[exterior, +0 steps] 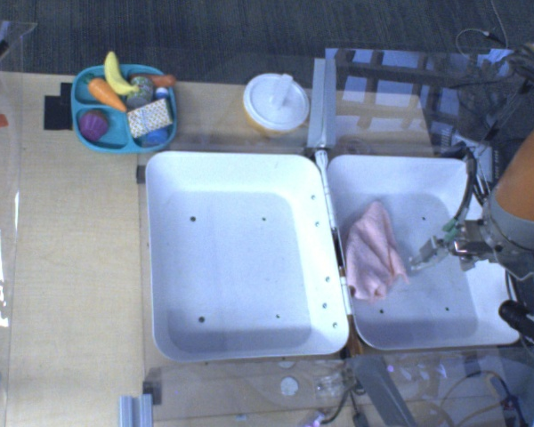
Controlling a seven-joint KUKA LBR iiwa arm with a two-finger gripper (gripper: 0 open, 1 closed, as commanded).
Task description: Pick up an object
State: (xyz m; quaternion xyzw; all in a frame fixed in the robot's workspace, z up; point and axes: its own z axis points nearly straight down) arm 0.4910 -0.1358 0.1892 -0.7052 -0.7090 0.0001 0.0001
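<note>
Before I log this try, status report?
Gripper low in right bin, beside pink cloth. Cloth crumpled by bin's left wall, not held. Nothing in the way.

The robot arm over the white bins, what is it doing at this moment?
The arm reaches in from the right over the right bin, where a crumpled pink cloth lies near the bin's left wall. The gripper is low, just to the right of the cloth, but nothing shows between its fingers, so the cloth is not picked up yet. Behind the left bin stand a blue tray of toy food and a lidded cup, both untouched.
</note>
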